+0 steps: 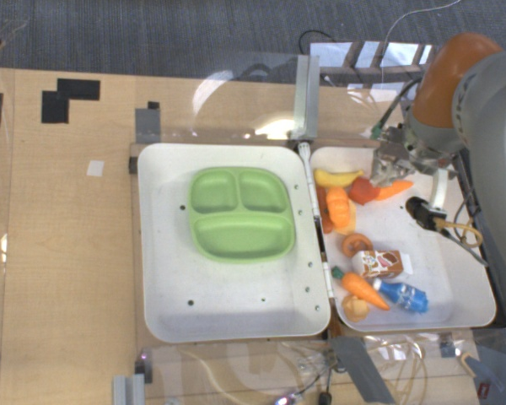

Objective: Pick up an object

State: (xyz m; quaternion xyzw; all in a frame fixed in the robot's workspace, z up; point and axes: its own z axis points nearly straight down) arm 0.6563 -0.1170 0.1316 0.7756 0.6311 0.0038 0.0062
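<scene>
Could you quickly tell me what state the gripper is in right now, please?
Gripper: low over the right bin, near the red item; open or shut cannot be told.

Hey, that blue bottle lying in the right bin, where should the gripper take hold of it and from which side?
Probably across the middle of the blue bottle, coming straight down from above. It lies flat on its side, its long axis running left-right in the camera view, so fingers should close across its narrow width. A carrot sits close against its left end, so stay toward the freer right half.
</scene>
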